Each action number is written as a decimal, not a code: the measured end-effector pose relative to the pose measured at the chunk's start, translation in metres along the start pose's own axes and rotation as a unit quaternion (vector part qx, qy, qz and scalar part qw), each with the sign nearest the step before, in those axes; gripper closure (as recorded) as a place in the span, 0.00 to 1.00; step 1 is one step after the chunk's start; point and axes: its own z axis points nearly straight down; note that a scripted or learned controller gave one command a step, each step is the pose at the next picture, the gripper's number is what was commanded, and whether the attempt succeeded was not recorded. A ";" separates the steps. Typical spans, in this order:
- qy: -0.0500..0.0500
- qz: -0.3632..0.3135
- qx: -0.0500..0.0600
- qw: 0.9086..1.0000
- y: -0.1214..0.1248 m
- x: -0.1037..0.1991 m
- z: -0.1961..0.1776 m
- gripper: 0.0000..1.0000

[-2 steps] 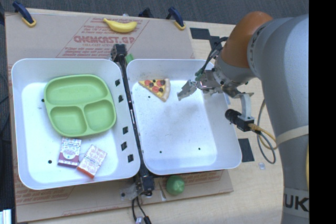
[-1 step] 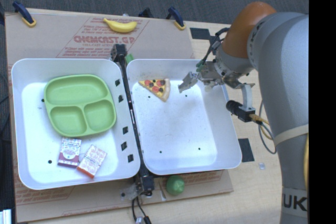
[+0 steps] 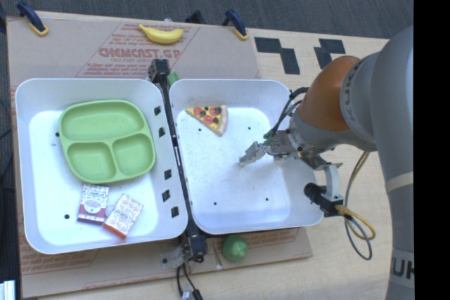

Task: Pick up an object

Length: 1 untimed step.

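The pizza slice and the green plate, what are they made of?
The pizza slice looks like toy plastic or rubber: flat colours and neat painted toppings. The green plate with three compartments looks like smooth moulded plastic, one even colour with a soft sheen. Neither can be told for sure from above.

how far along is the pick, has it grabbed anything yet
Nothing looks picked yet. The gripper hangs over bare floor of the right bin, with nothing between its fingers. The pizza slice lies apart from it near that bin's far edge. The plate and two packets sit in the left bin. The whole grasp is left.
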 end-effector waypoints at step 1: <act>0.000 0.001 -0.003 1.000 0.063 0.016 -0.049 0.00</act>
